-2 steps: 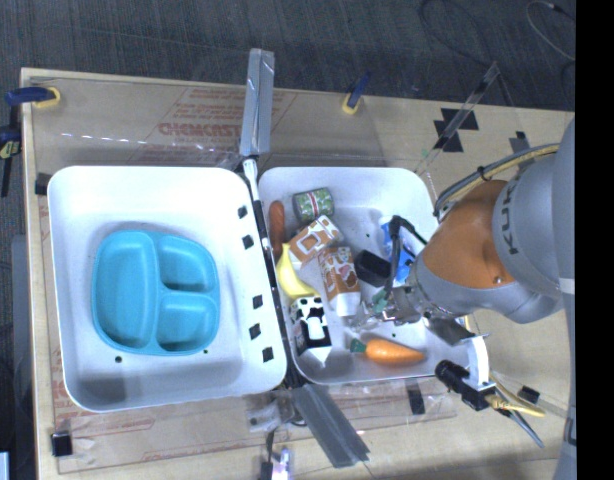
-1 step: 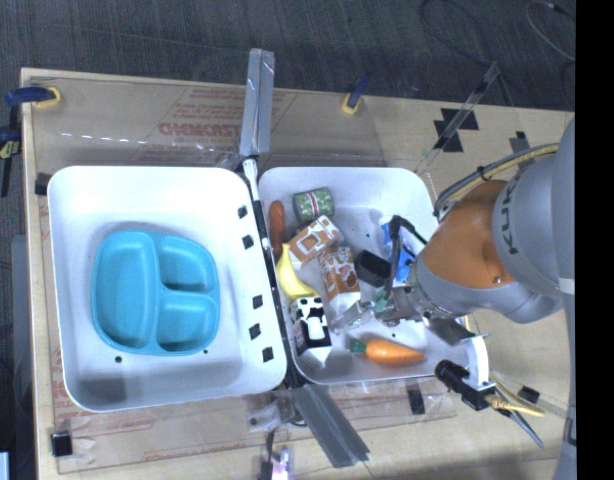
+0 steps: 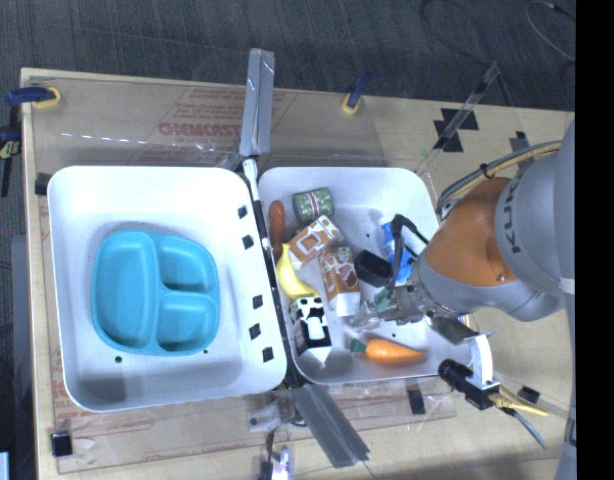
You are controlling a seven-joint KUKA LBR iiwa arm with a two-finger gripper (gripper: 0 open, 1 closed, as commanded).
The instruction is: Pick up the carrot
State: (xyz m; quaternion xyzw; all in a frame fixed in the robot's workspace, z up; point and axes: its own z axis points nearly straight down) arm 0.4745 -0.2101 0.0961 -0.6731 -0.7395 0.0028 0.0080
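**Carrot at the near edge of the right bin, gripper hard to read**

From my seat I see two shallow white bins with rounded corners and smooth, slightly glossy walls. The left bin point(image 3: 77, 258) holds a matte turquoise tray point(image 3: 155, 290), moulded into three compartments. The right bin point(image 3: 407, 188) is crowded.

The carrot point(image 3: 392, 350) lies flat on that bin's floor near its front wall: a smooth orange taper with a small green stub at its left end, nothing resting on it.

Behind it sit a glossy yellow curved piece that looks like a banana point(image 3: 287, 273), printed brown-and-white cartons point(image 3: 327, 258), a small green-labelled can point(image 3: 313, 204), a reddish sausage-shaped item point(image 3: 277, 223) against the divider, and a black-and-white box point(image 3: 311, 323).

The arm's grey casing and rounded orange band point(image 3: 465, 246) cover the bin's right side. The gripper point(image 3: 387, 293) shows as dark metal parts and cable just above the carrot, tangled visually with a black round object point(image 3: 373, 265) and clear wrapping. I cannot tell how far its fingers are parted, or whether they touch anything.
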